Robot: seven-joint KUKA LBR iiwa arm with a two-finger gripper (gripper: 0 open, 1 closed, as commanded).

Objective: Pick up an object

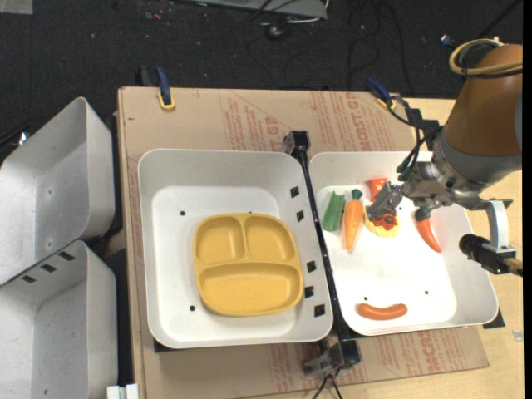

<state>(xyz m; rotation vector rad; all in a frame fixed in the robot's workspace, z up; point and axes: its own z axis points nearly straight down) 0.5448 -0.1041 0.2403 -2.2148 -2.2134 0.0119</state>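
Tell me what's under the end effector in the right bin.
The end effector sits over a yellow item beside the carrot. A red piece shows behind it. The yellow item is mostly covered, so its shape is unclear.

Plan view of the surface [249,106], a brown printed board across the centre of the frame. Two shallow white bins rest directly on it, touching side by side: the left bin [158,248] at centre, the right bin [465,298] toward the right edge.
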